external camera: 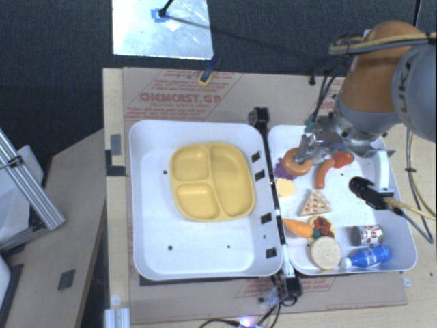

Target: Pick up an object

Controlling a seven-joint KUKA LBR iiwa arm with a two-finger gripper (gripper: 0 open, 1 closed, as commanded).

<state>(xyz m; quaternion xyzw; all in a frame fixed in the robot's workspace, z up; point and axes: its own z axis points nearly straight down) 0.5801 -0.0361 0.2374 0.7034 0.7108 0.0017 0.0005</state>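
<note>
The jaws point down at about 11 o'clock in the right bin [403,248], their tips at the upper edge of a brown donut [297,162]; I cannot tell whether they are spread, pressed together or pinching it. The arm [375,74] comes in from 2 o'clock, its orange band bent over the bin's far rim, with the wrist tipped toward the bins' shared wall.

At 3 o'clock of the donut lies a sausage [326,169]. At 6 o'clock come a cheese cube [286,188], a pizza slice [315,202], a carrot [297,227] and a cookie [326,252]. A can [369,235] and a bottle [367,257] sit at the bin's 5 o'clock corner.

The left bin [153,251] holds a yellow divided plate [210,182].

The surface [177,94] is brown board (red print on it). At its 12 o'clock a foil sheet [162,18] lies on dark floor [48,60].
</note>
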